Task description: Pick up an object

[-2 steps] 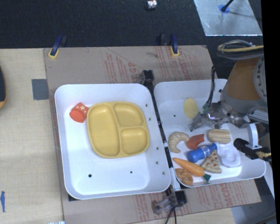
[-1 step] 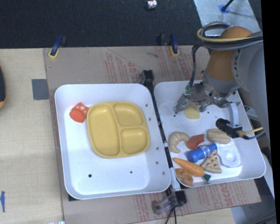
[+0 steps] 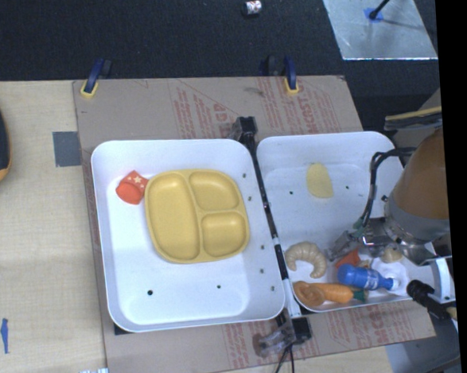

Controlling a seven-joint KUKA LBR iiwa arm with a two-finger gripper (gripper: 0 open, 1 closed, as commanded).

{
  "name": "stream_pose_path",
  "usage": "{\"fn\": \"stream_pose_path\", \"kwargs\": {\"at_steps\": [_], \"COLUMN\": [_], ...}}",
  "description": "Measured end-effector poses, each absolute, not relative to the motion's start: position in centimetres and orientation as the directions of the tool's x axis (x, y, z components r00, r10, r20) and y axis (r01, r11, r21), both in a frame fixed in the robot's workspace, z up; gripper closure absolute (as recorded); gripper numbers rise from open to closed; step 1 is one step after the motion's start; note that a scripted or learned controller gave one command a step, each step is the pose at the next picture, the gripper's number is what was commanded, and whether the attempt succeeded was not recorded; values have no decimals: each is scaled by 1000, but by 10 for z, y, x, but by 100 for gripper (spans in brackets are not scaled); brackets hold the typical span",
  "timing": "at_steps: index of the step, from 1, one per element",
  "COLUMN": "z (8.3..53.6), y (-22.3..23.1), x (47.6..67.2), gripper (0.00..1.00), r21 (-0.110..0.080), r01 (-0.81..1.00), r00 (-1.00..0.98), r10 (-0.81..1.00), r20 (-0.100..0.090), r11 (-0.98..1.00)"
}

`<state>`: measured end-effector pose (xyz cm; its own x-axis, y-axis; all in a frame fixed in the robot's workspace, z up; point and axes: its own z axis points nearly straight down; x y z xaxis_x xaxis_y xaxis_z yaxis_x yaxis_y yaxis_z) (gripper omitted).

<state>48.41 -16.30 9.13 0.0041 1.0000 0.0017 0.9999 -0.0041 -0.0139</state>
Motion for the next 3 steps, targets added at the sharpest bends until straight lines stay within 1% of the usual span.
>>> {"fn": "stream_pose_path", "kwargs": {"at_steps": [1, 2, 3], "z": [102, 92, 199], "y": [-161, -105, -47], "x": [491, 571, 613], "gripper": [100, 100, 100], "r21": [-3, 3, 10], "r01": [1000, 1000, 1000], "r00": [-5, -12, -11], "r10": [1000, 1000, 1000], "r20": [-1, -1, 1], "r11": [5, 12, 11]}}
